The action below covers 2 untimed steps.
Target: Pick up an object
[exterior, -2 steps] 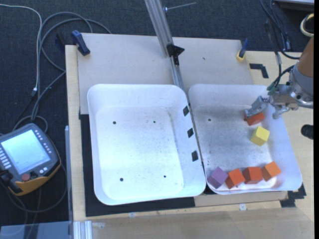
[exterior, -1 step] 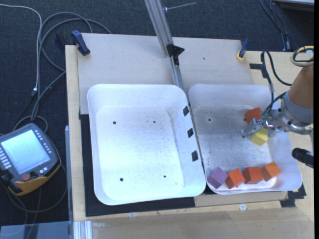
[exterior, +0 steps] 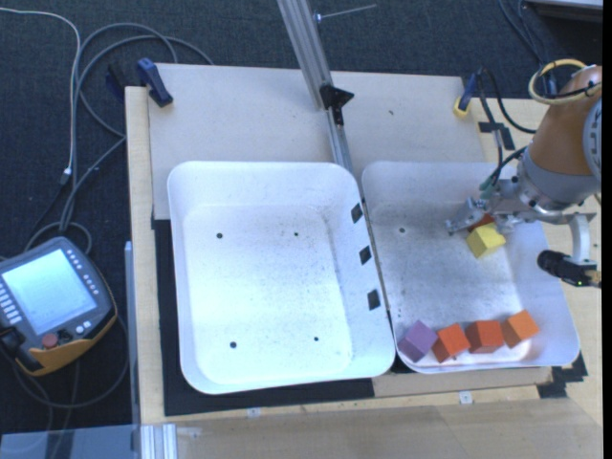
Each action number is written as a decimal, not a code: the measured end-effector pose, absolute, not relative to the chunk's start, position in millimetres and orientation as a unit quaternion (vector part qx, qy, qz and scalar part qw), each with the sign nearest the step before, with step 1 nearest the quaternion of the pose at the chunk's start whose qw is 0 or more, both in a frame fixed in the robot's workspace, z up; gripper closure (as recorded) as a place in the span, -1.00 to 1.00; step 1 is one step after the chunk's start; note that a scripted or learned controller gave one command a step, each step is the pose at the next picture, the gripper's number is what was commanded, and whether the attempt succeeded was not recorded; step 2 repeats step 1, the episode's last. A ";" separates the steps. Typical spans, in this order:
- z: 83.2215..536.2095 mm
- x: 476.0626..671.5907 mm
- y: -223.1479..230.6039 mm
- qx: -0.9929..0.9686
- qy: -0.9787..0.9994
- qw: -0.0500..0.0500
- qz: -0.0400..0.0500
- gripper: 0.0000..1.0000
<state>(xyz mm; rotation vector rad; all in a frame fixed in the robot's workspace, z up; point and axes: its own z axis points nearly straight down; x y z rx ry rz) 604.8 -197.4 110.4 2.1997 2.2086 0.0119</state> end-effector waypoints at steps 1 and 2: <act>108.7 667.6 -157.9 0.704 0.710 0.008 0.005 -1.00; 108.7 667.6 -157.9 0.704 0.710 0.008 0.005 -1.00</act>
